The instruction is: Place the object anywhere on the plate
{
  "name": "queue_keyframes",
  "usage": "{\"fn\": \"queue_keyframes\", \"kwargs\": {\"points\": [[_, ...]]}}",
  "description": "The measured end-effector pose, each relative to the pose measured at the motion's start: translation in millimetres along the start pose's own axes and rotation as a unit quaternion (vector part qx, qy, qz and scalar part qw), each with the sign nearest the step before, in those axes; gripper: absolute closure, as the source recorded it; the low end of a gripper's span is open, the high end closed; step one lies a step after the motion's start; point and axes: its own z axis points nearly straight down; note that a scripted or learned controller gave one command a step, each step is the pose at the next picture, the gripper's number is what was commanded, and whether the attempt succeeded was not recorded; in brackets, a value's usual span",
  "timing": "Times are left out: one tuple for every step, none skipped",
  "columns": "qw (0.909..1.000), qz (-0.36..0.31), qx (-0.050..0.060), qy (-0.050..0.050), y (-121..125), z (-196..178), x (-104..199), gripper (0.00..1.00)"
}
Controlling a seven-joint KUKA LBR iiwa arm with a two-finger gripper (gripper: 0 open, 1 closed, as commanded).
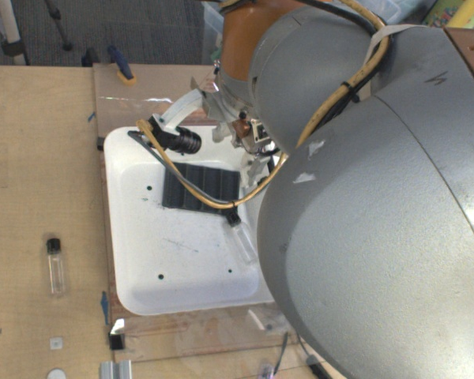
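My arm (379,196) looms across the bench, masking most of it; white bin (182,251) beneath holds a dark flat pad (197,186), possibly the plate. Gripper (249,133) state: cannot tell. Object's whereabouts: unclear

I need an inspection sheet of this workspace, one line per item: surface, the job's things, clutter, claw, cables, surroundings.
Surface: wooden bench bearing a shallow white bin; the arm covers the view's right part.
Job's things: a dark ribbed rectangular piece lies flat in the bin's upper part; whether it is the plate or the object cannot be told.
Clutter: a small clear vial with a black cap lies on the bench left of the bin.
Claw: the wrist parts sit above the bin's upper right edge; the fingers cannot be made out.
Cables: a yellow-and-black cable loops over the dark piece.
Surroundings: grey carpet beyond the bench; plastic containers at top right.
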Motion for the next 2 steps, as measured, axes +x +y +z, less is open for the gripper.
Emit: {"fn": "queue_keyframes", "kwargs": {"points": [[0.9975, 0.071, 0.000, -0.002, -53, 150, -42, 0.00], [0.9620, -0.273, 0.002, -0.004, -74, 162, -118, 0.00]]}}
